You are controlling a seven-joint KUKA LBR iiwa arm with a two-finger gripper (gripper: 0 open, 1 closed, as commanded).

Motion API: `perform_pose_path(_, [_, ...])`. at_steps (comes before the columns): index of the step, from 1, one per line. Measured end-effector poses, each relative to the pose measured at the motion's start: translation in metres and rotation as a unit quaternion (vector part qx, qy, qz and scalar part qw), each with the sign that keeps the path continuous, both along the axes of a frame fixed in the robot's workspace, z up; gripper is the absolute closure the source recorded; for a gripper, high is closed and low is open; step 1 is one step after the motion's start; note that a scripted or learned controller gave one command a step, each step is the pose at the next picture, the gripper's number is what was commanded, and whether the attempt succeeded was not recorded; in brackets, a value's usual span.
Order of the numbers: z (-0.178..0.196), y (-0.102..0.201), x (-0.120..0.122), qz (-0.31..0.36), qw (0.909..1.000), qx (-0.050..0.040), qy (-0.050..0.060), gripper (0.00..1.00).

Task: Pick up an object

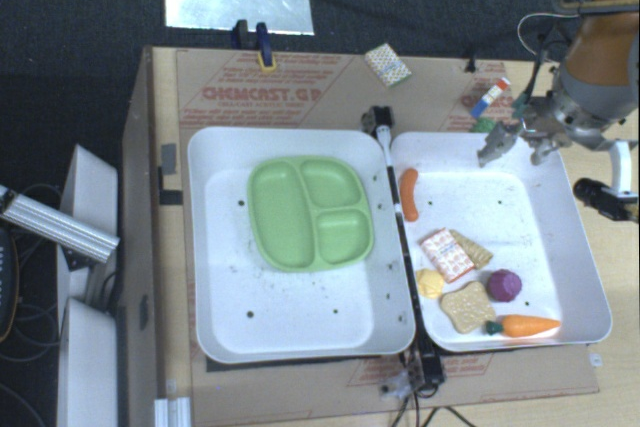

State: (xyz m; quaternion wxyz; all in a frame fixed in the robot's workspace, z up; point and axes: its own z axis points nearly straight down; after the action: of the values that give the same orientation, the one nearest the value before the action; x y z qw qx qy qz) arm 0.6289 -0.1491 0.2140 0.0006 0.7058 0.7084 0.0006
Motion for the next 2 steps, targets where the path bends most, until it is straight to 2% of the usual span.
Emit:
perform_pose_path(1, [-0.129, -0.037, 0.025, -0.001, 1.0, -0.0005, 0.0, 0.0])
perform_pose_path(2, [-0.129, -0.005, 0.041, 0.001, 1.0, 0.0002, -0.001, 0.0])
